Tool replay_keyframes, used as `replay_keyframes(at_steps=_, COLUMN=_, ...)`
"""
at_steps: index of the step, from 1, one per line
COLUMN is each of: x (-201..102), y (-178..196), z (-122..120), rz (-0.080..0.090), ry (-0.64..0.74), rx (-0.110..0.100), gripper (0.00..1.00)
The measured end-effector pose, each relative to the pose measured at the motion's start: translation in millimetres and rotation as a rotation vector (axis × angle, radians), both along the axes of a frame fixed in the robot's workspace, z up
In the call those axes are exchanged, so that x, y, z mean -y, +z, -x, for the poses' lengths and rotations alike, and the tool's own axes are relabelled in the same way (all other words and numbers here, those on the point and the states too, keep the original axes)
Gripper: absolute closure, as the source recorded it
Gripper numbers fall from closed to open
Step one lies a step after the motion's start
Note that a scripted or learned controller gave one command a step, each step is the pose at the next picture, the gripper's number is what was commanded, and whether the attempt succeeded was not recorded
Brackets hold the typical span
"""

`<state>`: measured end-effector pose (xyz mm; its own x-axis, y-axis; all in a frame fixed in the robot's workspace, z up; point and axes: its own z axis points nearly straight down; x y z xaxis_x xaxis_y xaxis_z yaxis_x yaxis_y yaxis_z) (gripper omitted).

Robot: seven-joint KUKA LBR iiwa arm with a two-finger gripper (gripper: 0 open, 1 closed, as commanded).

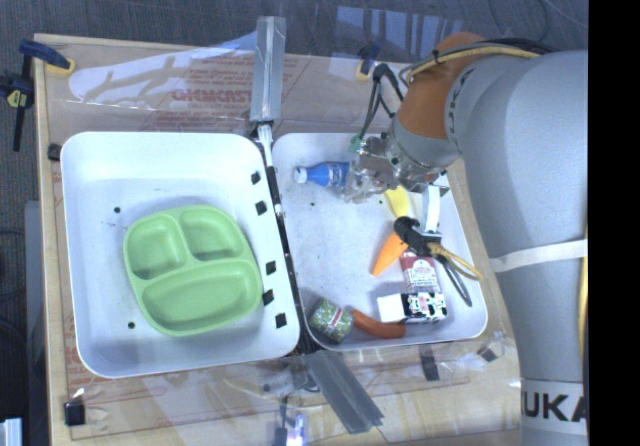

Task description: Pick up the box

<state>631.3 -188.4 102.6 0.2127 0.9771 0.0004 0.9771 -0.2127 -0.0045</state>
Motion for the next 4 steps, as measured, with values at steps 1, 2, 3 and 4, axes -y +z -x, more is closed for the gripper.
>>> replay_keyframes(at_steps=1, x=0, y=0, z=0, rz=0.000, ry=0.000, rx=0.000, gripper=0.00)
replay_keyframes(at_steps=2, x=-1, y=10, z=-1, rz=0.000, ry=0.004, rx=-0.001, gripper=1.00)
replay_keyframes(at_steps=3, x=-1, y=10, z=0, rz=0.000, ry=0.004, rx=-0.001, gripper=0.00)
replay_keyframes(at_steps=4, x=4, y=-11, z=4, rz=0.000, ry=0.010, rx=0.001, gripper=0.00)
